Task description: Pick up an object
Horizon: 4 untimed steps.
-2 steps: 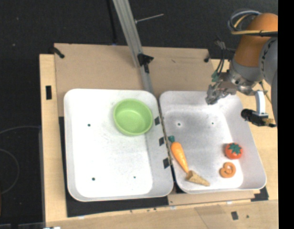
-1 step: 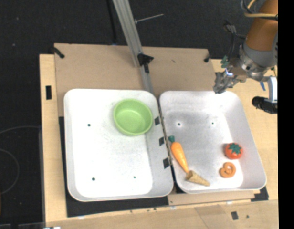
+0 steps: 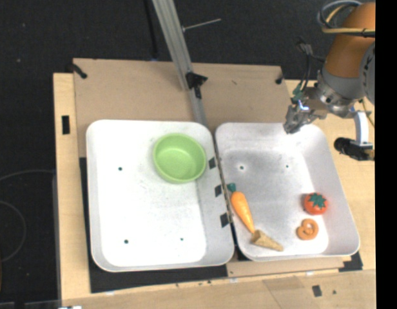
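The right bin (image 3: 276, 166) holds several small objects along its near side: an orange carrot (image 3: 242, 210) with a green top by the left wall, a tan wedge (image 3: 267, 240) just below it, a red tomato (image 3: 316, 203) and an orange pretzel (image 3: 307, 229) toward the right. A green bowl (image 3: 179, 158) sits in the left bin (image 3: 121, 205), at its far right. My gripper (image 3: 293, 125) hangs over the far right corner of the right bin, well away from every object, with nothing seen between its fingers.
A slanted metal post (image 3: 176, 44) rises from the bench behind the gap between the bins. Black clips (image 3: 221, 188) line the seam where the two bins meet. Brown board surrounds the bins.
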Available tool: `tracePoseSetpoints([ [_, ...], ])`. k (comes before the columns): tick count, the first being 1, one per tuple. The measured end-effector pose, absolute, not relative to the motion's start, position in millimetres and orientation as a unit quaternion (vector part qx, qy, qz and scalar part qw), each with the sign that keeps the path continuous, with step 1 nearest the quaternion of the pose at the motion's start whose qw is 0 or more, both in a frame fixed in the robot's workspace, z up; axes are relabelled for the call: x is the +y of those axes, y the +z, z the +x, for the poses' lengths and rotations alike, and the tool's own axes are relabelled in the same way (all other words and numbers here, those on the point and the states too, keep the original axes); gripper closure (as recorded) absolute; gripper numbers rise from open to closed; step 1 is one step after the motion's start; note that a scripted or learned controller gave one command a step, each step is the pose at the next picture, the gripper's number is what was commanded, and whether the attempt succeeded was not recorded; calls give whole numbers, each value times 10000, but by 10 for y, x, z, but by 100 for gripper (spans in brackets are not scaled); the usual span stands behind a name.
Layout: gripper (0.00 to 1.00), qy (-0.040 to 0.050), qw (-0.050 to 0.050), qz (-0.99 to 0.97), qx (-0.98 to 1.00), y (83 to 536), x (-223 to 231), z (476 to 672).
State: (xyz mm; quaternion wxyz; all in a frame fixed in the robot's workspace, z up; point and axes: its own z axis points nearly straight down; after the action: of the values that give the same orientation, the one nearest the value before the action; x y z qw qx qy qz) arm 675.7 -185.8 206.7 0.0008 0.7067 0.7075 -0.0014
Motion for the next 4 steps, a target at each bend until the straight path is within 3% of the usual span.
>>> tracePoseSetpoints([
  [2,100,7,-2,7050,7092,2152,-950,6264],
  [3,100,13,-5,7044,7098,2256,-432,6170],
  [4,100,8,-10,7045,7097,2375,-6,5928],
])
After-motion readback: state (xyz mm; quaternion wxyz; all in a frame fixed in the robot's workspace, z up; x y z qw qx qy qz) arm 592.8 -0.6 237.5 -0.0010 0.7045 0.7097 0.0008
